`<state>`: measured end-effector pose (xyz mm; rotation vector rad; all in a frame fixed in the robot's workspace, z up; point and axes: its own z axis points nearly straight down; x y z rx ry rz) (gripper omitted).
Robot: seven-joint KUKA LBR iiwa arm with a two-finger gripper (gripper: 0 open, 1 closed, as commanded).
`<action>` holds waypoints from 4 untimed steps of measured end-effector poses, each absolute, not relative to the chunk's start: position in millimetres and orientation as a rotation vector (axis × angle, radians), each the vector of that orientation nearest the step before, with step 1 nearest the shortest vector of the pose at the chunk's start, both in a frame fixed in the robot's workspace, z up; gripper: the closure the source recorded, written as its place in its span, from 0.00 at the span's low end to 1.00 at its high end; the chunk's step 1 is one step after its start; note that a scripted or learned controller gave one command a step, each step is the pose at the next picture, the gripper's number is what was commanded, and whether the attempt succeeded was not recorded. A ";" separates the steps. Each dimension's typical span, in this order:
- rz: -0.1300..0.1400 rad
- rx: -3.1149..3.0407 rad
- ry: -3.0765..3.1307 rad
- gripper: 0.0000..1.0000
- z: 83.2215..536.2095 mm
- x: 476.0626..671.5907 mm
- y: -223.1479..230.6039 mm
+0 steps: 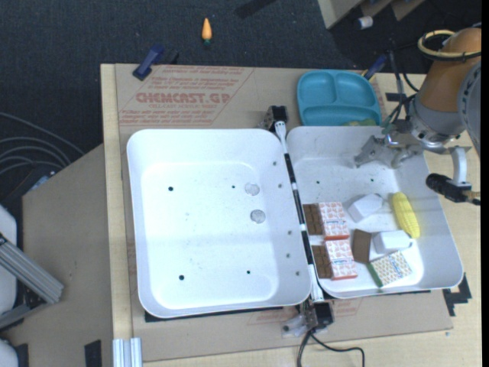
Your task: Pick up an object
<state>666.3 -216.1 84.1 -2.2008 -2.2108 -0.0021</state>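
near right bin (439, 270): patterned packets (336, 239), white blocks (370, 209), yellow corn cob (405, 214) clustered at near end | gripper (386, 150) over far end, apart from them, jaws spread, gripping nothing | advice: move nearer, centre over corn, descend straight

High slanted view over bins (145, 205)

Yellow corn cob (405, 213) (lying flat) among small packets (334, 220) in right bin's (336, 155) near half.
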 end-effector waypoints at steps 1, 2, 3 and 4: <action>-0.002 -2.201 -2.211 0.00 84.1 666.3 -216.2; -0.002 -2.201 -2.211 0.00 84.1 666.3 -216.2; -0.002 -2.201 -2.211 0.00 84.1 666.3 -216.2; -0.002 -2.201 -2.211 0.00 84.1 666.3 -216.2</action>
